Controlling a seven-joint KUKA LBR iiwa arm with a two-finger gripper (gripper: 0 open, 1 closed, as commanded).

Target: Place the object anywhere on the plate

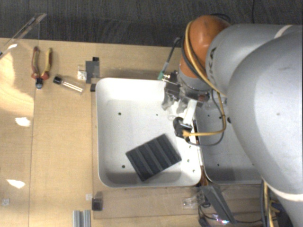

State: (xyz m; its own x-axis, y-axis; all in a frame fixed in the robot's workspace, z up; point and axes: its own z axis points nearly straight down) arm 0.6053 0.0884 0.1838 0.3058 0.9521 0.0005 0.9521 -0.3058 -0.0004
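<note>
One black ribbed block [154,157] lies flat, apart from the claw [171,104].

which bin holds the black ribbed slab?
The view's left bin; the black ribbed slab lies on its floor. The other bin sits partly under the arm.

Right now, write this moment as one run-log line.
gripper: over left bin, near its right rim | slab: black, ribbed, flat on bin floor, apart from gripper | pliers: on bench, left of bin
</note>
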